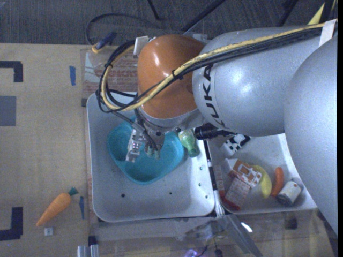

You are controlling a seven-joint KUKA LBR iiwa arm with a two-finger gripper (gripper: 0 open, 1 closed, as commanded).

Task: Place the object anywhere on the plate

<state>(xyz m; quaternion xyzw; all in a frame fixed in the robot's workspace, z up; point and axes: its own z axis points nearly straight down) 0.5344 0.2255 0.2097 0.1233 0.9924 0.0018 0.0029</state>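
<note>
A blue plate (pixel 140 169) lies in the left white bin (pixel 161 205), its far part hidden under the arm's orange band. My gripper (pixel 142 146) hangs just over the plate's middle, open, with bare blue plate showing between its fingers. A small green object (pixel 188 142) sits at the plate's right rim, against the bin's right wall, partly covered by the arm. I cannot tell whether it rests on the rim or just beside it.
The right bin (pixel 257 210) holds a black-and-white die (pixel 236 142), a red-and-white carton (pixel 239 183), a banana (pixel 263 180), a small carrot (pixel 277 180) and a can (pixel 289 193). A toy carrot (pixel 53 208) lies on the bench left of the bins.
</note>
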